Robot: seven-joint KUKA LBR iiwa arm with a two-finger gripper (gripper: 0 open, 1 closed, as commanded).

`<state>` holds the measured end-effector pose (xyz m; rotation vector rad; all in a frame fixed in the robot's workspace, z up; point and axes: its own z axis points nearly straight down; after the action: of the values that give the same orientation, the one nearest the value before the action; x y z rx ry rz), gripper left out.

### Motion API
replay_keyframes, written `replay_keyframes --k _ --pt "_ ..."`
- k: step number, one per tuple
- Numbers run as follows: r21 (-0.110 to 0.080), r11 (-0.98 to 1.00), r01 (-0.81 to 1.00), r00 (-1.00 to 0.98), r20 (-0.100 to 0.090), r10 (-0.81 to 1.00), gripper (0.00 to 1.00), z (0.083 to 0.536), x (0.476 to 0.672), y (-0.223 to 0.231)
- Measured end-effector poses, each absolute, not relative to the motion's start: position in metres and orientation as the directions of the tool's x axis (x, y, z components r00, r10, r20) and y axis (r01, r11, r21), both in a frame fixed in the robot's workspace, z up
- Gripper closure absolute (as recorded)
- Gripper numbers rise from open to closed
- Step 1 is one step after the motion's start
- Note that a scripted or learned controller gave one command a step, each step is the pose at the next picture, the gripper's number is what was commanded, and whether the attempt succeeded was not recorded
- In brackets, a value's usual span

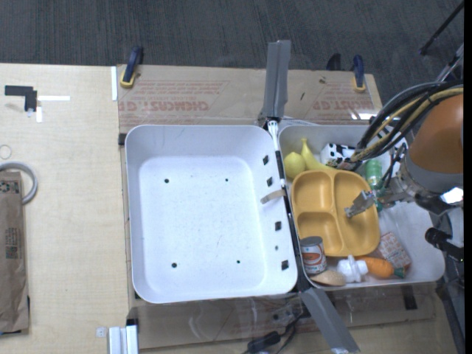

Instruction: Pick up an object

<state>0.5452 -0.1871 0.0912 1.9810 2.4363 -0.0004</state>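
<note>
I see the gripper (361, 203) over the yellow tray (332, 220) in the right bin (428, 275); fingers' state I can't tell. Left bin (199, 142) on cardboard (192, 98), wooden bench (59, 198), dark carpet (184, 17) behind.

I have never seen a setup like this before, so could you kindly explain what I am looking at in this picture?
This is one camera fixed above a workbench, looking down at a slant. The grey machine with the orange band at the right is a robot arm; its job is to pick up an object. At its end is the claw, which hangs over a yellow divided tray.

Two shallow white bins sit side by side. The left bin is the big white one. The right bin holds the tray, a banana, a small can, an orange carrot-like toy, a green bottle and a black-and-white spotted thing.

I can't tell from here whether the claw grips anything.
</note>
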Motion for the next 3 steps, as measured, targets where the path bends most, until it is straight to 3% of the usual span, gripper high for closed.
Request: replay_keyframes --k 1,2,3 --pt "0.005 0.195 0.981 -0.194 -0.016 0.981 1.00 0.101 0.545 -0.195" --pt "-0.004 -0.138 0.990 0.138 -0.007 0.990 1.00 0.094 0.586 -0.179" --pt "0.027 -0.133 0.991 0.134 -0.042 0.990 1.00 0.202 0.569 -0.153"
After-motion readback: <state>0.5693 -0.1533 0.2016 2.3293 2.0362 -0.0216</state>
